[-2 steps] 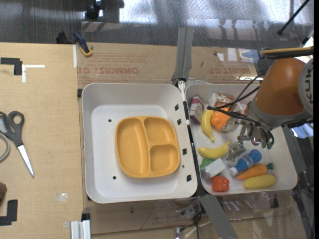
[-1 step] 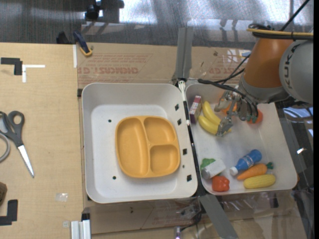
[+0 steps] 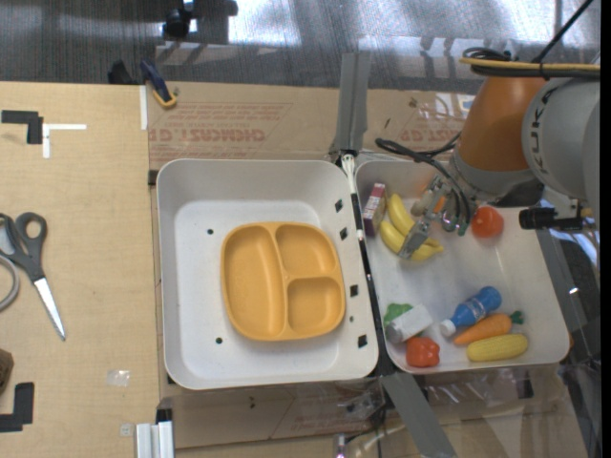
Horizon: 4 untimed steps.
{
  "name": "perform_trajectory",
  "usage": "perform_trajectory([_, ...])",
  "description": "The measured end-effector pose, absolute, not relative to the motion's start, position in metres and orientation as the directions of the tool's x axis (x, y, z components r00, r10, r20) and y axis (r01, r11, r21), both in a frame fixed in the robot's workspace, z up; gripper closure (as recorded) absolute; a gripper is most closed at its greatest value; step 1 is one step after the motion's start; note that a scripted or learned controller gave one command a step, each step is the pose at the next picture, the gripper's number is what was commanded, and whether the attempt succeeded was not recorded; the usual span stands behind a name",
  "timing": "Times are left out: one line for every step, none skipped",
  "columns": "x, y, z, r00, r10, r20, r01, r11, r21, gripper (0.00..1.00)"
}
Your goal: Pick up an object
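My gripper (image 3: pixel 431 229) hangs low in the right bin (image 3: pixel 544 284), in its upper part. Its fingers (image 3: pixel 415 242) stand spread, with one tip resting at the right edge of a bunch of yellow bananas (image 3: pixel 397 227); nothing sits between them. A red tomato (image 3: pixel 487 221) lies just right of the gripper. A small maroon box (image 3: pixel 375 203) stands left of the bananas. Lower in that bin lie a blue bottle (image 3: pixel 474 309), a carrot (image 3: pixel 483 328), a yellow corn cob (image 3: pixel 496 348), a red pepper (image 3: pixel 422 352) and a white and green piece (image 3: pixel 406 320).
The left bin (image 3: pixel 181 256) holds a yellow divided plate (image 3: pixel 284 281). Scissors (image 3: pixel 33 265) lie on the bench at far left. The arm's orange band (image 3: pixel 501 127) and grey body cover the right bin's upper right corner.
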<state>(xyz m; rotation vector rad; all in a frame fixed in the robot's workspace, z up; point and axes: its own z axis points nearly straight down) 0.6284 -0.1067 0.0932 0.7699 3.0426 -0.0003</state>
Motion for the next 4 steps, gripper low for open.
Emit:
perform_trajectory([0.633,-0.108,0.111,-0.881,0.473,-0.02,0.473,0.881,0.004,1.0])
perform_trajectory([0.641,-0.042,0.241,-0.728,0.686,-0.004,0.686,0.728,0.001,1.0])
perform_trajectory([0.552,0.016,0.256,-0.538,0.843,-0.001,0.843,0.538,-0.002,1.0])
perform_trajectory([0.559,0.04,0.281,-0.652,0.758,-0.002,0.758,0.652,-0.001,1.0])
